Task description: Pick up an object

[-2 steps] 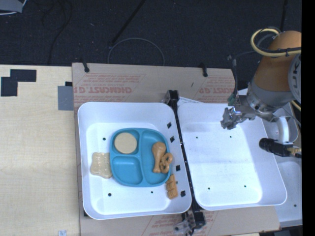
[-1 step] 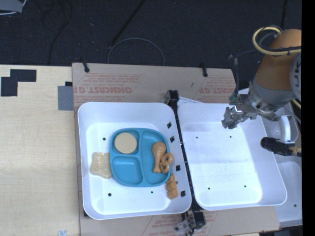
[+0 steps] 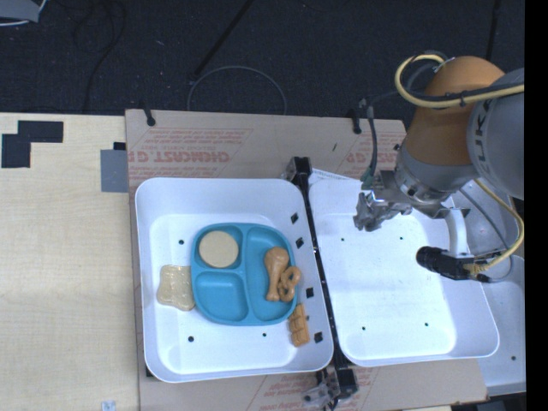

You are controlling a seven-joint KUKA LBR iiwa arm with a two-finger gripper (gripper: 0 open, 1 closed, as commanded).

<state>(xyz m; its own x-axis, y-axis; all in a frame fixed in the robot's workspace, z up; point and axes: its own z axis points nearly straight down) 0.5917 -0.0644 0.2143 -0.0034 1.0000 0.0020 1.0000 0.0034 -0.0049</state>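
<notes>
Tan and brown pieces that look like toy food are what I can choose from, and all of them lie in the left bin [image 3: 163, 197], at the lower centre of the frame. A blue tray [image 3: 224, 305] with three compartments sits there. Its upper left compartment holds a round pale disc [image 3: 217, 248]. Its right compartment holds a drumstick-shaped piece [image 3: 276, 268], with a small pretzel-like piece [image 3: 291, 281] touching it. A pale bread-like slice [image 3: 175, 287] lies on the bin floor against the tray's left edge. A small orange-brown piece [image 3: 299, 325] lies just beside the tray's lower right corner, close to the bin wall.

I see the end effector [image 3: 370, 214] over the upper left part of the right bin [image 3: 402, 324], well apart from all the pieces. I cannot tell how far open it is, and I see nothing in it. A black strip [image 3: 312, 255] and the two bin walls stand between it and the tray. Both bins rest on a cardboard sheet [image 3: 214, 144] on the pale wooden bench [image 3: 60, 255].
</notes>
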